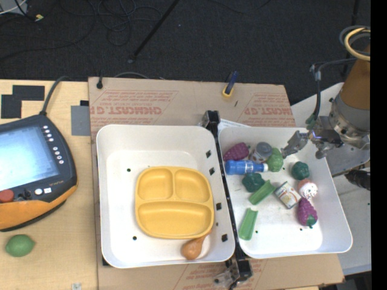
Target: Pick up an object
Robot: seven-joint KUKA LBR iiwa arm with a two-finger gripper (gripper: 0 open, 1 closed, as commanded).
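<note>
- Dark green round ball [300, 170], likeliest pick, lying in right-hand shallow white bin [335, 237] toward its upper right, just below two-finger gripper [308, 145].
- Camera view: gripper hanging over bin's upper right corner, fingers spread apart, nothing between them; arm entering from right, so nearest toys fall within easiest reach.
- Clustered beside ball: white egg-shaped toy with red spots [308, 190], purple plastic grape bunch with green tip [306, 212], small printed box [286, 194], light green round toy [276, 161], blue bottle with white cap [243, 167].
- Flat green pieces [248, 223] lying lower left in same bin, well apart from gripper.
- Left-hand shallow white bin [115, 162] bearing yellow divided plastic plate [174, 200] and brown pear-shaped toy [193, 248], far from gripper, probably not targets.
</note>
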